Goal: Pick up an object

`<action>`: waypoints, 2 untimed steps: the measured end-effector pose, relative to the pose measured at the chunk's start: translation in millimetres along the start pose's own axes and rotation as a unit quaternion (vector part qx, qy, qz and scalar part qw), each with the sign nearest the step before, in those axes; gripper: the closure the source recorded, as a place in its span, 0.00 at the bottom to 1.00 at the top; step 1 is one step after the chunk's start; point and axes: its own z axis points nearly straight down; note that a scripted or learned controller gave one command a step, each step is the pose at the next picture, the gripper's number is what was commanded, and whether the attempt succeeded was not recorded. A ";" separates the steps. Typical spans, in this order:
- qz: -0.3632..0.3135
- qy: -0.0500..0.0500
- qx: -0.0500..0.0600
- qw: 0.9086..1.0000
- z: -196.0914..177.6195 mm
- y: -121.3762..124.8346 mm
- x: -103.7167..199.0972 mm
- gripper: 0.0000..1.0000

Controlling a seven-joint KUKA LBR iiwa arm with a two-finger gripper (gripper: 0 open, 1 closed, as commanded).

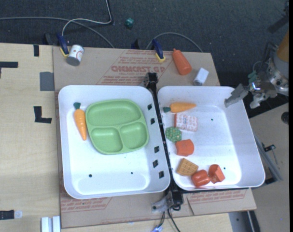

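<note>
Toys are lying bunched along the right bin's (243, 144) left wall, carrot (182, 107) topmost; the gripper (245, 94) is hovering spread, empty, well apart. Descending there risks pinching two, or the wall.

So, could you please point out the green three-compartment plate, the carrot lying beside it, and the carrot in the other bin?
Green three-compartment plate (118, 126): camera view, its centre ridge.
Orange carrot beside the plate (80, 123): camera view, mid-body.
Orange carrot in the right bin (183, 107): camera view, mid-body.
</note>
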 end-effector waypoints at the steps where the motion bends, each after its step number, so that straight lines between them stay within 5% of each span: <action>1: -0.001 0.001 0.001 1.000 95.0 -2.0 49.0 0.00; 2: -0.001 0.001 0.000 1.000 111.6 30.9 113.5 0.00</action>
